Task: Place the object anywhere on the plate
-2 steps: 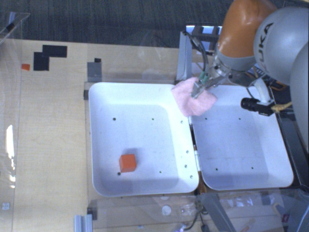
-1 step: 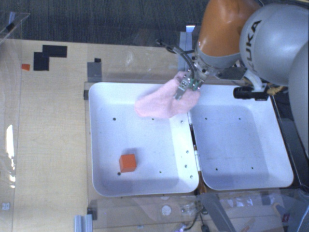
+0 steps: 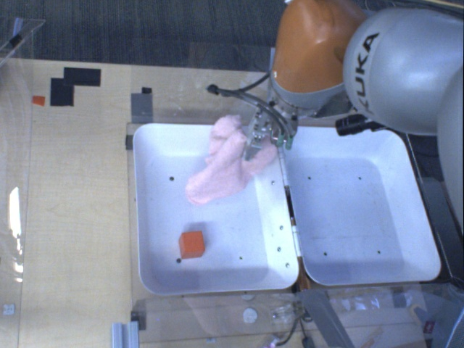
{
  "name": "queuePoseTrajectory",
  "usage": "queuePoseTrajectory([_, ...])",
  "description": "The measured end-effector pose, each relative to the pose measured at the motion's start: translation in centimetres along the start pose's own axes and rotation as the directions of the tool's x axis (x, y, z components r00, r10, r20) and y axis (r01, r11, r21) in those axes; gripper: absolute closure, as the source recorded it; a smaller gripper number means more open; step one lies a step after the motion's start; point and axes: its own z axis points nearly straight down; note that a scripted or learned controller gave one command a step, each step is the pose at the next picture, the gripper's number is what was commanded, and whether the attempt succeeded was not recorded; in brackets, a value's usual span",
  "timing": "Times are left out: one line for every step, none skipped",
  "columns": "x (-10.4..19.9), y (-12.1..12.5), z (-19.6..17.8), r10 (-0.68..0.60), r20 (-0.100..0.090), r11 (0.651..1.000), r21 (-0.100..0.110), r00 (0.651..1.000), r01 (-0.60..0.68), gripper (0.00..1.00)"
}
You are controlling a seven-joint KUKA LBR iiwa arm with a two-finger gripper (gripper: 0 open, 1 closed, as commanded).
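A pink cloth (image 3: pixel 220 171) hangs crumpled in the upper right part of the left bin (image 3: pixel 154 216). Its top end is bunched up at my gripper (image 3: pixel 255 149), which is shut on it near the bin's right wall. The cloth's lower end trails down and to the left, touching or just above the bin floor. A small orange cube (image 3: pixel 192 244) rests on the floor of the same bin, toward its front left, well apart from the gripper.
The right bin (image 3: pixel 362 209) lies beside the left one, sharing a narrow divider (image 3: pixel 288 201). The arm's orange band (image 3: pixel 312 42) and grey body loom over the back right. Wooden bench surface (image 3: pixel 72 194) spreads to the left.
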Motion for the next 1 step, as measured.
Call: queuePoseTrajectory([1.87, 4.76, 0.23, -0.249, 0.002, 0.969, -0.002, 0.969, 0.249, 1.00])
